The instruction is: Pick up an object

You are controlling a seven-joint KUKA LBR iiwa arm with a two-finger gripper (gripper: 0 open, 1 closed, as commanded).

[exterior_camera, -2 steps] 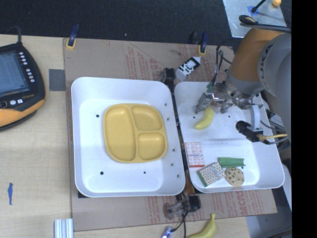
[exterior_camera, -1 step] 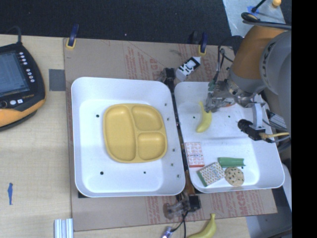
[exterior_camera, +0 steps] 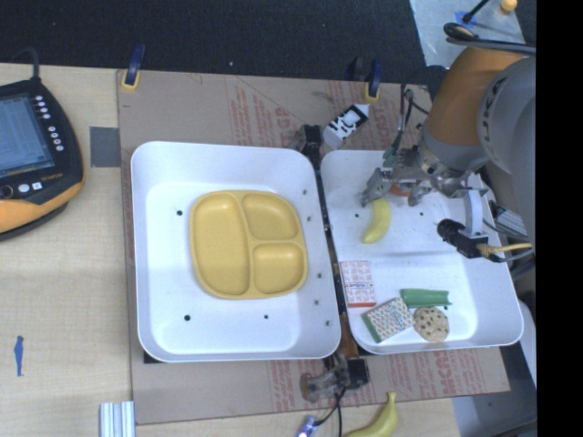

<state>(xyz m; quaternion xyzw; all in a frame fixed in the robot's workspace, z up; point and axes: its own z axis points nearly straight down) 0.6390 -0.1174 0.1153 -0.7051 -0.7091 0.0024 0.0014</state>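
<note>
Bench inventory, camera view, places read as on a clock face.

Left bin: lying at nine o'clock of the right bin, the two rims touching along the middle seam. It is holding a yellow divided plate with three compartments, sitting near its centre.

Right bin, contents:
- banana, lying just above the bin's centre, tilting toward one o'clock
- green item, lying toward five o'clock
- round cookie, lying just at six o'clock of the green item
- checkered packet, lying at nine o'clock of the cookie, close beside it
- red-and-white card, lying at the bin's left edge, toward eight o'clock

Arm: grey with orange band, reaching in from three o'clock over the right bin's top half. Gripper is hanging just at twelve o'clock of the banana's upper tip; whether its fingers are spread or pressed together, cannot tell. Nothing is showing between them.

Outside the bins: a second banana lying at six o'clock on the bench edge; a handheld controller lying at nine o'clock
</note>
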